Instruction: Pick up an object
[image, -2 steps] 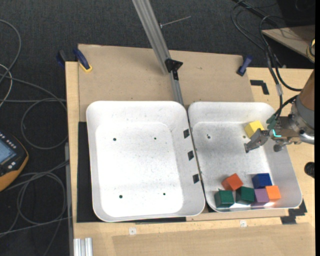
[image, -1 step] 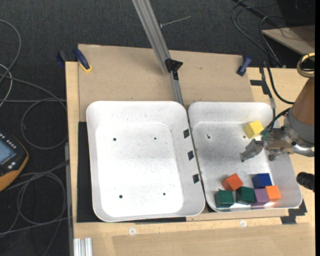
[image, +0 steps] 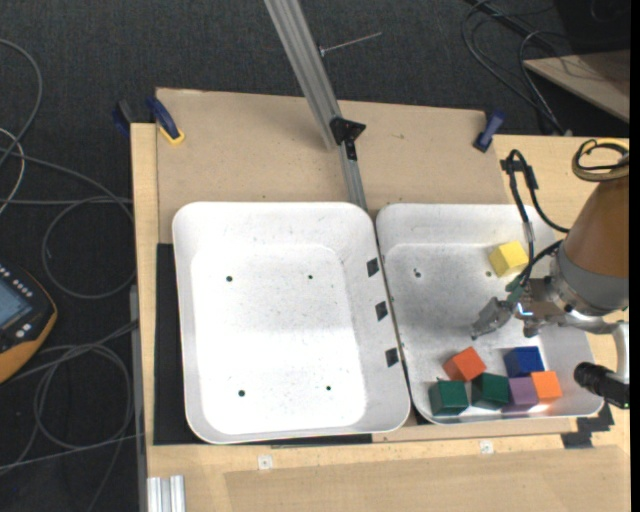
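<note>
Dark carpet strewn with cables surrounds the wooden bench (image: 260, 150), where two shallow white bins sit side by side. Left bin (image: 200, 330) on one side, and over in the right bin (image: 430, 250) the arm reaches in, its gripper (image: 497, 315) low above the bin floor with the grey fingers spread apart and nothing between them. Just beyond it lies a yellow block (image: 508, 258), on its own. Nearer the front wall the rest crowd together: a red-orange block (image: 465, 364), two green blocks (image: 450, 397) (image: 491, 388), a purple block (image: 524, 390), a blue block (image: 523, 360) and an orange block (image: 546, 384), all touching or nearly so.
</note>
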